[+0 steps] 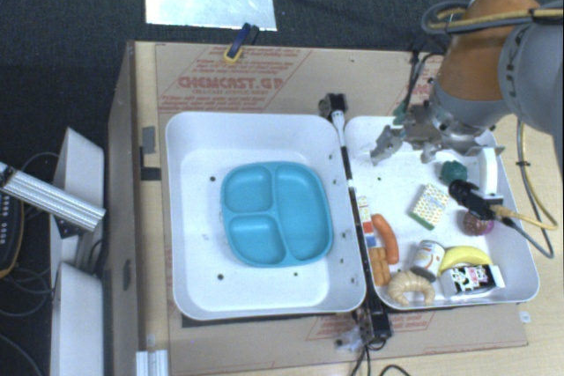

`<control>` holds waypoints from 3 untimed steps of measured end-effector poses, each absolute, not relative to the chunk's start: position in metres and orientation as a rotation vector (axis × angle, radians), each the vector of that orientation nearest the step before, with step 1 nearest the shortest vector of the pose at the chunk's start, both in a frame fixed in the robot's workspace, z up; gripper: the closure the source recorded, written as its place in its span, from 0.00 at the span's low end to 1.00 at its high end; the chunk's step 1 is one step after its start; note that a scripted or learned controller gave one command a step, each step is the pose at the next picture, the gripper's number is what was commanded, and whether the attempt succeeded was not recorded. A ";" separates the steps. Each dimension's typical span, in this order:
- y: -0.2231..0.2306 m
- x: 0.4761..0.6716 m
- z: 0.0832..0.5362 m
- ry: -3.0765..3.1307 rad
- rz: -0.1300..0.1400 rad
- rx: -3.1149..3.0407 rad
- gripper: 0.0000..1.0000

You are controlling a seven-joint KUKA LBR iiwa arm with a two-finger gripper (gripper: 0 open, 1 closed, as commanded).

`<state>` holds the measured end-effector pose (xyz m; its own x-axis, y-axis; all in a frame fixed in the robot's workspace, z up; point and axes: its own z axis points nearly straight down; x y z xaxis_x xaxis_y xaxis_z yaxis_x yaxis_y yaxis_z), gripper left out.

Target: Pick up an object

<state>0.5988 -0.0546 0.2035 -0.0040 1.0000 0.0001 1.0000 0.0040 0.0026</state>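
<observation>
The gripper (pixel 404 156) hangs over the far part of the right bin (pixel 395 189), at the end of the grey arm (pixel 493 57) that reaches in from the right. Its two fingers (pixel 381 149) stand apart with only bare white bin floor between them, so it is released and grasps nothing. Every candidate for picking lies in this same bin, nearer and to the right of the gripper. Closest are a small teal object (pixel 454 169) just to its right and a patterned box (pixel 430 205) a little nearer, lying flat and tilted; neither touches the fingers. Right of the box sits a dark round object (pixel 478 225) (too blurred to name). Along the bin's left wall, well nearer than the gripper, lies an orange sausage (pixel 384 238). The near edge is crowded: a croissant (pixel 410 286), a can (pixel 429 257) just behind it, a banana (pixel 464 258) to the right of the can, and a black-and-white carton (pixel 471 278) lying against the banana's near side. The left bin (pixel 194 189) holds a blue divided plate (pixel 276 214) at its middle, well apart from the gripper.
</observation>
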 end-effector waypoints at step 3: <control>-0.206 0.634 0.084 2.222 0.001 2.219 0.00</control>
<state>0.6336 -0.2064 0.0842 -0.0014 1.0000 -0.0006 1.0000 0.0014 0.0018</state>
